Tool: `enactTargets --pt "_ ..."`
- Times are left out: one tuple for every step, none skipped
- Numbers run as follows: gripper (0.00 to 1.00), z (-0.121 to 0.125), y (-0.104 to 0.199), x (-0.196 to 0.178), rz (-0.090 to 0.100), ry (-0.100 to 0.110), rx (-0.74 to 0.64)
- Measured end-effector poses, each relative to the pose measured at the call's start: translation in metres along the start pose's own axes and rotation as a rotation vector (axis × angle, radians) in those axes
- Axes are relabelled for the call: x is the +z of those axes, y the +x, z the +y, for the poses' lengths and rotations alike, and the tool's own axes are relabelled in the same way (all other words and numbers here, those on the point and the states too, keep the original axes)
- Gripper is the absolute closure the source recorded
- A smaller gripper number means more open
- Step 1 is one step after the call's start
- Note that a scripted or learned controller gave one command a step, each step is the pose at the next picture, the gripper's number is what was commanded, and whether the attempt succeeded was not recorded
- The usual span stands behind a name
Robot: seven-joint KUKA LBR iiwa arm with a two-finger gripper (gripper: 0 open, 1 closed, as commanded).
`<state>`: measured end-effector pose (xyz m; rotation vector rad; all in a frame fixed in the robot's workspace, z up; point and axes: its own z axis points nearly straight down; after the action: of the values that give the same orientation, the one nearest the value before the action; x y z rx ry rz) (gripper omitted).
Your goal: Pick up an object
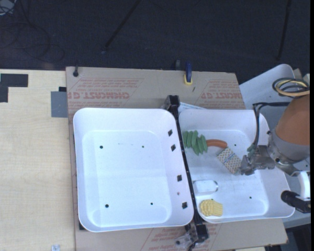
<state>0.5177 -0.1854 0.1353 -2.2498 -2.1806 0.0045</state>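
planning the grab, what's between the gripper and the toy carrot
In the camera view, a speckled grey block lies between the gripper and the toy carrot, close beside the gripper.

Grey KUKA arm reaches in from three o'clock, its gripper [247,166] lowered, pointing toward nine o'clock.

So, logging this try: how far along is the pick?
Done: the gripper is down in the right bin, beside the speckled block. In hand: nothing visibly held. Left: grasp and lift; carrot, corn and white piece lie untouched.
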Motion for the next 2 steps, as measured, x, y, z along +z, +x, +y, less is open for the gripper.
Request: enactTargets --pt "1.00 -0.0003 -0.0011 -0.0093 0.000 0.001 0.005" --pt "1.00 -0.0007 -0.0022 -0.0186 0.000 0.001 0.008"
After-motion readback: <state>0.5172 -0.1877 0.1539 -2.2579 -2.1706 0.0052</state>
